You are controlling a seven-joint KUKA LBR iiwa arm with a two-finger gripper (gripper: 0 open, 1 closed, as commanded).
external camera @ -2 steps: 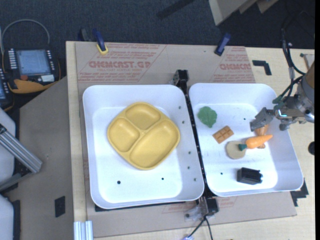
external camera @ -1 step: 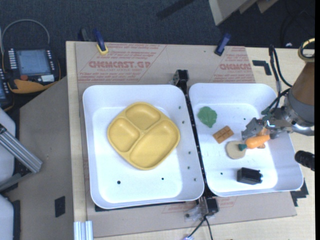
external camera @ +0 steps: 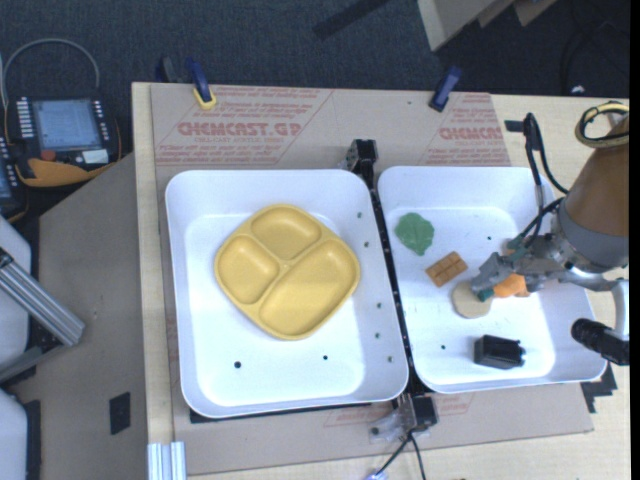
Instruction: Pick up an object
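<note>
Dark carpet surrounds your bench (external camera: 300,118), which is topped with printed brown cardboard and pinned at the far edge by a yellow-and-blue clamp (external camera: 201,86) and a blue clamp (external camera: 445,88). Off the bench on the view's left you have a teach pendant (external camera: 62,133) with its lit screen, and an aluminium rail (external camera: 35,293) below it.

Left bin (external camera: 190,268): one yellow divided plate (external camera: 287,269), three compartments, lying flat near the middle.

Right bin (external camera: 430,363): your candidates are here. A green crumpled piece (external camera: 414,232) lies toward the far left part. Just nearer the camera, a small tan block (external camera: 446,268). Nearer again and slightly right, a pale beige round piece (external camera: 472,302). A black blocky object (external camera: 498,351) rests near the front wall, apart from the rest. A small orange object (external camera: 512,287) sits just right of the beige piece, close against the gripper tip.

The arm (external camera: 600,203) comes in from the right, orange band above a grey wrist, cables looping over it. Your gripper (external camera: 494,283) is low over the right bin, its tip at the beige piece and the orange object. Whether it touches either, you cannot tell. The jaws are too small and cluttered to read: how wide they stand and whether anything is pinched between them cannot be told from this angle.
</note>
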